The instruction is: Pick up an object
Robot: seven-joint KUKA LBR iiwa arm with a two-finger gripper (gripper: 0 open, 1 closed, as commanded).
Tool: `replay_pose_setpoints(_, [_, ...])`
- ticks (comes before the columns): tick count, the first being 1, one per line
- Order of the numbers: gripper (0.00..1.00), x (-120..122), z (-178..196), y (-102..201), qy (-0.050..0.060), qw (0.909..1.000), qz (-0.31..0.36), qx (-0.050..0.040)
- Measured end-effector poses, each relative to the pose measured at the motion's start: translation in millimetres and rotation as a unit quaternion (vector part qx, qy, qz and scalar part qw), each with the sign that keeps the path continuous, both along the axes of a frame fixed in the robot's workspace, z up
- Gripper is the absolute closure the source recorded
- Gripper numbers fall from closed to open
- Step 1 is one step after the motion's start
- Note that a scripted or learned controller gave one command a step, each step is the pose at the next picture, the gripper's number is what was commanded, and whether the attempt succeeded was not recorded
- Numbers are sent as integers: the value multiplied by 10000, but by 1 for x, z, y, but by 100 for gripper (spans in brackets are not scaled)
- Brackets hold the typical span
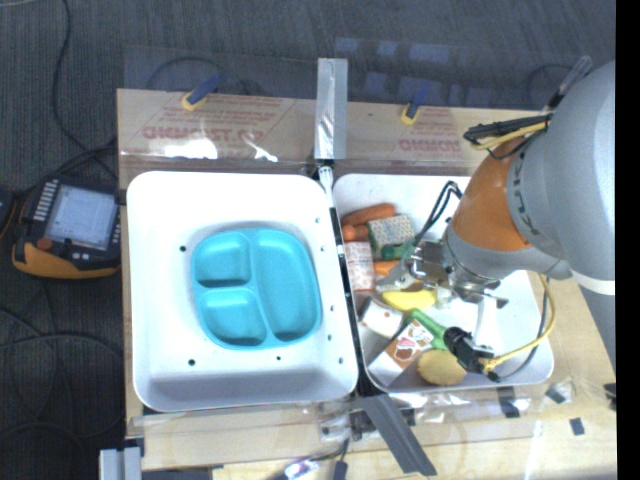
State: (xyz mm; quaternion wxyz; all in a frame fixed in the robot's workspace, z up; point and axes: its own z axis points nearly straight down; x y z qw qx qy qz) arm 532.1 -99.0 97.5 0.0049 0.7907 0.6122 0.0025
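My gripper (418, 265) hangs low over the middle of the right bin (520, 308), amid a heap of toy food. Just below it lies a yellow banana (408, 297), with a green piece (428, 322) beside that. At the bin's far left are an orange carrot (368, 213) and a green box (390, 232). A tan potato (440, 369) rests at the front edge, and a white card with red print (405, 349) lies next to it. I cannot make out anything held by the gripper.
The left bin (160, 268) holds a blue divided plate (256, 285). The grey arm with its orange band (490, 213) covers the right bin's far right part. A handheld screen unit (70, 226) lies on the floor at left.
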Motion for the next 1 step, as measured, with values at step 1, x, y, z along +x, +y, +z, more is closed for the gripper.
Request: replay_pose_setpoints(1, [100, -44, 130, 33, 69, 10000, -38, 7])
